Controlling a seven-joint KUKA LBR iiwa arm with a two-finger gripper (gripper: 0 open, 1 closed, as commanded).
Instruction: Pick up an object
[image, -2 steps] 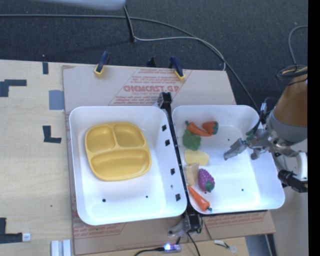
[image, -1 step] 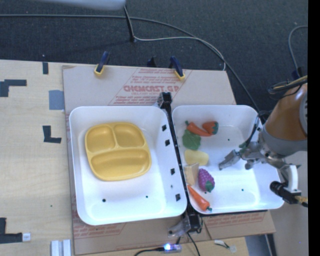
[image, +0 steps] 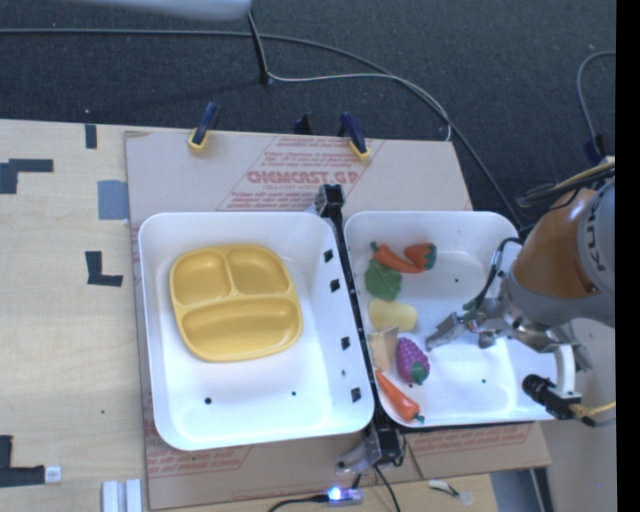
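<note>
The right bin (image: 470, 395) holds several toy foods along its left side: an orange and red piece (image: 405, 258) at the top, a green piece (image: 383, 282), a yellow piece (image: 394, 315), a purple grape bunch (image: 412, 359) and an orange carrot (image: 398, 396) at the bottom. My gripper (image: 452, 326) hangs low over the bare white floor of this bin, just right of the yellow piece and the grapes. It is open, with nothing between its fingers. The grey and orange arm (image: 560, 270) comes in from the right.
The left bin (image: 160, 400) holds a yellow compartment plate (image: 235, 301). A black divider with clips (image: 345, 310) runs between the bins. Both bins sit on cardboard (image: 290, 175) held by blue-yellow clamps. Cables cross the dark floor behind.
</note>
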